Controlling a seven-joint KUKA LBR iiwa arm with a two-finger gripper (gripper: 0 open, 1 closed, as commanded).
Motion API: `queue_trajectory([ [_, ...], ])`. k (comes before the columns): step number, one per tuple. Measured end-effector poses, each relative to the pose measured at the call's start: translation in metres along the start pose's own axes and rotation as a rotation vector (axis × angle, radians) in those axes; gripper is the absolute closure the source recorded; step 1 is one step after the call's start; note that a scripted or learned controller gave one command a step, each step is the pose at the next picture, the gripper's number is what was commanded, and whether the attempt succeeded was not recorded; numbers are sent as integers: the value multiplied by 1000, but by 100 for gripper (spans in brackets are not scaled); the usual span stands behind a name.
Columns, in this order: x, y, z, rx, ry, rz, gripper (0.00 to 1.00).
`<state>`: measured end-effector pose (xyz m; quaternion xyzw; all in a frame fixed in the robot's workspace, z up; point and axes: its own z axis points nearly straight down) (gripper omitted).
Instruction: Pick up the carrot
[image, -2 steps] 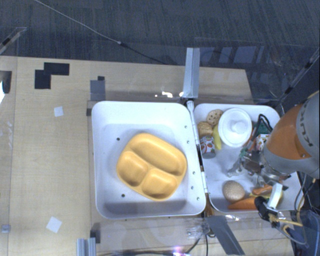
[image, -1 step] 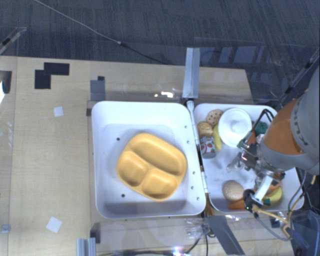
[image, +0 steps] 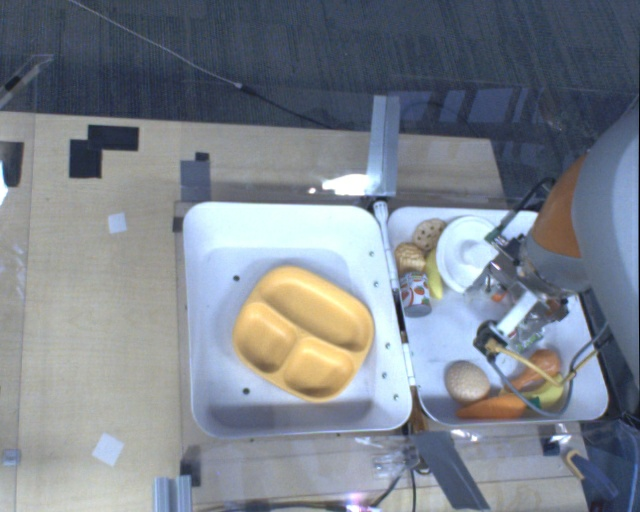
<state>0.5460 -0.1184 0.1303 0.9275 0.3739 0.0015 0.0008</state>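
The carrot is an orange, elongated piece lying flat along the near wall of the right bin. It lies just in front of a tan egg-shaped thing. My gripper hangs over the middle of the right bin beside a white cup, well behind the carrot and apart from it. Nothing shows between its fingers.
A yellow divided plate lies in the left bin. In the right bin are a cookie, a brown roll, a small can, a banana, a red-orange item and a green piece.
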Motion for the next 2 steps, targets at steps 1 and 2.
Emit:
queue_trajectory([
  [1,-26,-54,42,-6,6,155,0],
  [2,-38,-21,-16,0,1,559,0],
])
